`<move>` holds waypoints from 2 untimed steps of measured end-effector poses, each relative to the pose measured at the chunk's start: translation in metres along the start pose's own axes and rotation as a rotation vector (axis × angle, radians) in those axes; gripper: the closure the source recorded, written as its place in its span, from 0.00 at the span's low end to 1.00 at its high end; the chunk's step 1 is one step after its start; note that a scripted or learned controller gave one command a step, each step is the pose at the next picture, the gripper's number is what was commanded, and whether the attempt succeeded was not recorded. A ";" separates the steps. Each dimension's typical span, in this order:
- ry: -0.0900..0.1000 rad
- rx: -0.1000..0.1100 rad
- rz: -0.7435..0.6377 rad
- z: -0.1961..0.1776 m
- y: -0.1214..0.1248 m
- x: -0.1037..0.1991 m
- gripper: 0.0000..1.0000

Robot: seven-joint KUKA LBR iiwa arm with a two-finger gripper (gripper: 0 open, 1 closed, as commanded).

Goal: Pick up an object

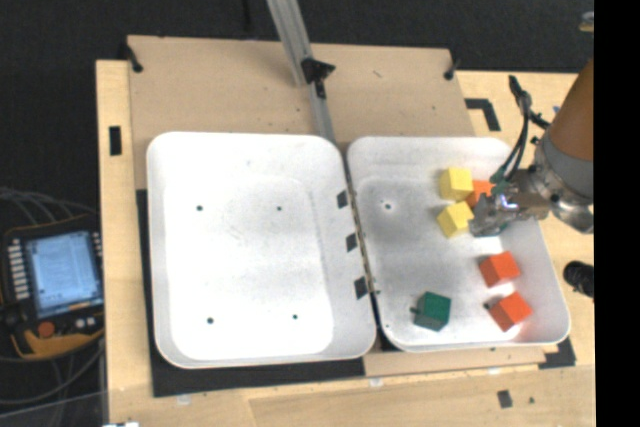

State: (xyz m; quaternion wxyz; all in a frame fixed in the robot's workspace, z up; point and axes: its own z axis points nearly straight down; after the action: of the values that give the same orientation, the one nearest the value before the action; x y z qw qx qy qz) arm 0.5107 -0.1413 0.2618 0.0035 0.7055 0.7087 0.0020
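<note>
My jaws are low over the right shallow white bin; I cannot tell if they are open or closed. Two small yellow blocks lie just beside them, and two orange blocks and a green block sit farther off.

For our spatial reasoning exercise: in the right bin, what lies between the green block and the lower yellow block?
In the camera view, nothing: only bare white bin floor separates the green block from the lower yellow block.
</note>
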 end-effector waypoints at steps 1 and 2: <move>0.001 0.006 -0.001 0.012 0.022 0.045 1.00; 0.002 0.007 0.002 0.017 0.048 0.094 1.00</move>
State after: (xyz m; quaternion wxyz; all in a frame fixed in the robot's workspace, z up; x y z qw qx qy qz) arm 0.5581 -0.0474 0.2448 0.0003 0.7061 0.7081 0.0004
